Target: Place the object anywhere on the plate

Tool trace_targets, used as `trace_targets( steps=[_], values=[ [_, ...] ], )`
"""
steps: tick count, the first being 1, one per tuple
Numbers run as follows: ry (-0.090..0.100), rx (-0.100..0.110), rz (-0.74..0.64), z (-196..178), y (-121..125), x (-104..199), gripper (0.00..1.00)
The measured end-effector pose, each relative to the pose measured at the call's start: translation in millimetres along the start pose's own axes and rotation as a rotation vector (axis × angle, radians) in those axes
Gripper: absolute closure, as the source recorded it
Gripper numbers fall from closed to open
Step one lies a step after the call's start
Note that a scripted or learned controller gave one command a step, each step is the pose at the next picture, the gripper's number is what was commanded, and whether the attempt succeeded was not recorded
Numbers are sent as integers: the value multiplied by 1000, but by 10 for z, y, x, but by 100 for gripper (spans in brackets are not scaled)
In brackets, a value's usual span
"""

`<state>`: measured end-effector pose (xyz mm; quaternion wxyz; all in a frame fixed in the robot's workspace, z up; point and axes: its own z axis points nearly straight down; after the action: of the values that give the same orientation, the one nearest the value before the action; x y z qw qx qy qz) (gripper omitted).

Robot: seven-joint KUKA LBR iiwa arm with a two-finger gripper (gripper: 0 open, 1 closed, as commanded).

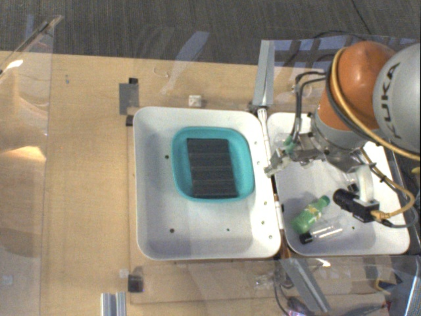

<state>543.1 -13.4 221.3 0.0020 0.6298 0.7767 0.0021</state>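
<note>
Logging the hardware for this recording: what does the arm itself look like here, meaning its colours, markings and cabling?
The arm is a rounded grey body with a broad orange band and dark KUKA lettering on the grey shell. Black cables loop beside the wrist, and a yellowish cable runs off a black fitting lower down. The gripper end is grey metal with small green spots.

We see the arm [375,91] at the frame's right edge, orange band uppermost, wrist angled down-left. The gripper [289,151] sits right of centre, facing left.
</note>
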Motion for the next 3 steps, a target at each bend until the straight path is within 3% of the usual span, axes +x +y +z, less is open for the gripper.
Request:
trace_targets(
  steps=[3],
  values=[
    [0, 0, 101, -98, 134, 201, 0]
  ],
)
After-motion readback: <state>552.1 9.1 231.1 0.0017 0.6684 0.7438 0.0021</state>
